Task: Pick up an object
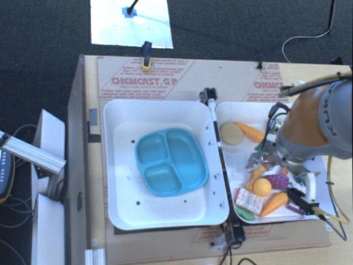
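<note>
Blue, with 3 compartments, a plate point(171, 162) lies in the left bin point(118, 148). The right bin point(245, 112) holds the toy food: a tan disc point(231, 133) and an orange carrot point(249, 131) at its far left, a yellow ball point(262, 187), a purple piece point(276, 180) and another carrot point(274, 204) nearer. Over this pile the gripper point(263, 159) hangs low; whether its jaws are spread or pressed together cannot be told.

We see our arm point(320, 120) reaching in from the right, its orange band bulking above the wrist; the gripper point(263, 158) points down and leftward, hanging low. We cannot make out its tip clearly.
</note>
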Robot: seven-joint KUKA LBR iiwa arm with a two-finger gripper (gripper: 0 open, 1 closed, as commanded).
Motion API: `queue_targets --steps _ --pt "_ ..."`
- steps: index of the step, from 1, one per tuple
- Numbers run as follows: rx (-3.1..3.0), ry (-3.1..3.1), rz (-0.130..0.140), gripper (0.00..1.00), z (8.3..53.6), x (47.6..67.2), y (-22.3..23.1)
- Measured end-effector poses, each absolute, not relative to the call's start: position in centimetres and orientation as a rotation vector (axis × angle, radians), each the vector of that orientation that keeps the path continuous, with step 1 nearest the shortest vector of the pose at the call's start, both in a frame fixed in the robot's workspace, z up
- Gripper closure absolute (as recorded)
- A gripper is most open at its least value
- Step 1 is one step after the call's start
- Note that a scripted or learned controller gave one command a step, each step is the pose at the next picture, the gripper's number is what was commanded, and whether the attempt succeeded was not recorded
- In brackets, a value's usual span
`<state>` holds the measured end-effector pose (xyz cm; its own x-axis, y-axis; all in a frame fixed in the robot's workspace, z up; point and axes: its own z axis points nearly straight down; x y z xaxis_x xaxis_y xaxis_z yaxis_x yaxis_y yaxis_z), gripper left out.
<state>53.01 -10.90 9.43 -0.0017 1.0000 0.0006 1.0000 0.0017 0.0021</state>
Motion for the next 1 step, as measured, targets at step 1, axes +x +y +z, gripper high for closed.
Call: queue_targets --steps 1 --pt "2.215 2.224 0.005 1.0 19.09 57.28 -3.69"
